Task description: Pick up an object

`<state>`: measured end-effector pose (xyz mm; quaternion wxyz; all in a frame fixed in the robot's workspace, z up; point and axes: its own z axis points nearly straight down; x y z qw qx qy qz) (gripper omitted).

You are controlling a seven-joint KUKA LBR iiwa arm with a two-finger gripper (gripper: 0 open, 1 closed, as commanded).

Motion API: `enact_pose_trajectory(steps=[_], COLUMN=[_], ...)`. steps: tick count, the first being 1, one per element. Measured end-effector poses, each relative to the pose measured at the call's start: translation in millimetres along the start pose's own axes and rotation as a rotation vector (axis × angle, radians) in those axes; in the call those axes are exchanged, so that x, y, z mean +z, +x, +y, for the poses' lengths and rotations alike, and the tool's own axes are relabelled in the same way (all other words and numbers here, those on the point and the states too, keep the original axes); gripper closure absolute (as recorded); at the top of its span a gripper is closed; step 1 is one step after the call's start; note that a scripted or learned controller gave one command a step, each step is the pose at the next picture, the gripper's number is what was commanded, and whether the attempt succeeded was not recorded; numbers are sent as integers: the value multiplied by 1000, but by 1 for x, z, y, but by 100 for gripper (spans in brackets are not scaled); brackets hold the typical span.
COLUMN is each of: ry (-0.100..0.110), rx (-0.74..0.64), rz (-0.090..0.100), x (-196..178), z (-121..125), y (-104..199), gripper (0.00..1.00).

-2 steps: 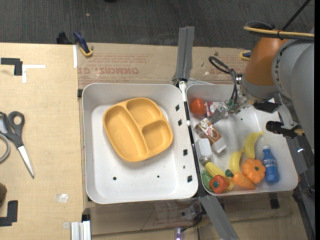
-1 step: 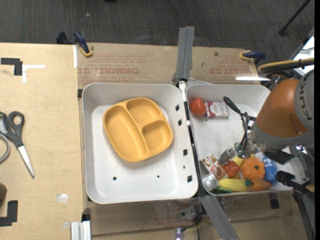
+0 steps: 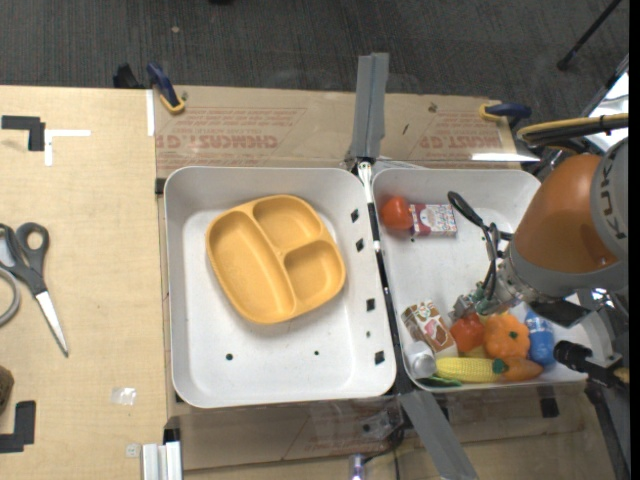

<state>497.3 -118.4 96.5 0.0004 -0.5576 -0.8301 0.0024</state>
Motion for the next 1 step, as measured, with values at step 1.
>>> enact_pose_trajectory(steps=[1], ry=[-2], rx=[3], rz=[-6], x=[-1], z=[0], y=[-3], gripper=[0])
